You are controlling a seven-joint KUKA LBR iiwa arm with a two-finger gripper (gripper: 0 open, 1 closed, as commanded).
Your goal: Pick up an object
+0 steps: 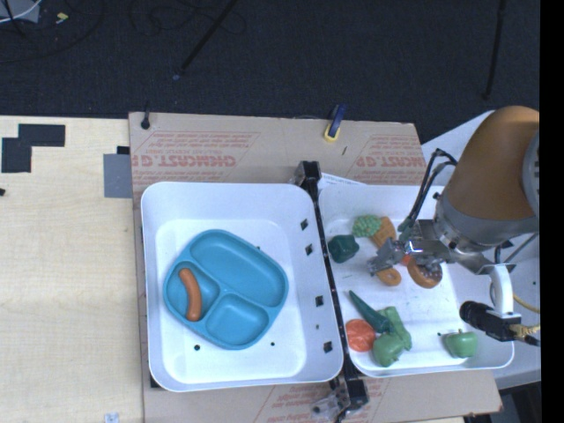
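Camera view: the gripper (394,258) is low in the right bin (493,359) beside an orange toy (389,278), grip state unclear, nothing lifted yet.

The arm (493,183) is a thick, rounded body with a broad orange band over grey metal below it. Thin black cables (429,179) loop along its side toward the wrist. The gripper (398,256) at its end is a small cluster of dark grey and silver metal parts, with a bluish-white glint in the middle.
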